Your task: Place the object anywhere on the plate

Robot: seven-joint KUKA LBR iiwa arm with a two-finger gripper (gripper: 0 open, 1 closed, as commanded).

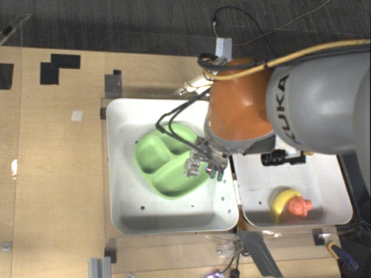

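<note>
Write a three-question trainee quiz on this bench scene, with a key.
1. True or false: the green plate lies in the left bin.
2. Which bin holds the yellow and pink-orange objects? A: left bin. B: right bin.
3. Fill in: the gripper hangs over the ____ edge of the plate in the picture.

Key
1. True.
2. B.
3. Right.
</note>
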